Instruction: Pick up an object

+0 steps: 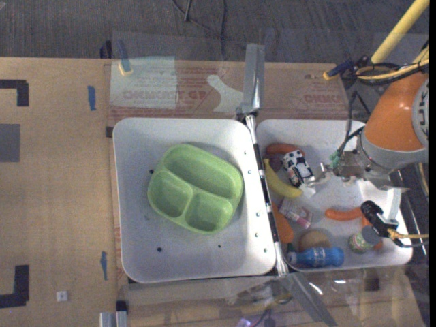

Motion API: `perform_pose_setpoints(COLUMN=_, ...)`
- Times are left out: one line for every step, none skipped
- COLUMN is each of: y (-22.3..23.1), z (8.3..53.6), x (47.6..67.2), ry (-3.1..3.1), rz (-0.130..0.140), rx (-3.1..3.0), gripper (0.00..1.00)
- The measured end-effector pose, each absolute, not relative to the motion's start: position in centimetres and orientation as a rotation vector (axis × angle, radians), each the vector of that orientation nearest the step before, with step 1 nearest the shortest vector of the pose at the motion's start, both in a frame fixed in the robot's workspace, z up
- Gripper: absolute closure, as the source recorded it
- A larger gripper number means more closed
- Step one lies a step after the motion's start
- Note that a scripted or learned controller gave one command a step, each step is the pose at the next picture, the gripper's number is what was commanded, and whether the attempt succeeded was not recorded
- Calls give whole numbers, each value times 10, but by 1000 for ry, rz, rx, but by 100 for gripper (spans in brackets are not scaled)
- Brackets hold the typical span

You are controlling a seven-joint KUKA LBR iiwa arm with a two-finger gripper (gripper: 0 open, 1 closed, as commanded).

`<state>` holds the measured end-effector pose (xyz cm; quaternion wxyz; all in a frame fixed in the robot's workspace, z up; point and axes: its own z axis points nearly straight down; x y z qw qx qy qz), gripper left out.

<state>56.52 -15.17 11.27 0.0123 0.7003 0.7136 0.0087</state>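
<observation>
My gripper (pixel 332 170) hangs over the middle of the right bin (pixel 340 131), below the arm's orange band. It is just right of a black-and-white spotted toy (pixel 296 167) and is seen from above. Left of the toy a yellow banana (pixel 280 183) lies along the bin's left wall. An orange sausage-shaped piece (pixel 344 214) lies below the gripper. No object can be seen in its grasp.
The right bin also holds a red-orange piece (pixel 281 148) at the top, a pink packet (pixel 296 214), a carrot (pixel 283 229), a brown round item (pixel 314 239), a blue bottle (pixel 320 256) and a green-red ball (pixel 358 242). A green divided plate (pixel 195 188) lies in the left bin (pixel 136 251).
</observation>
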Motion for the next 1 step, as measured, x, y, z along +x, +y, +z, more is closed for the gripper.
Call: perform_pose_setpoints(y=-187, z=108, x=535, ry=2342, rz=45, rx=2023, gripper=0)
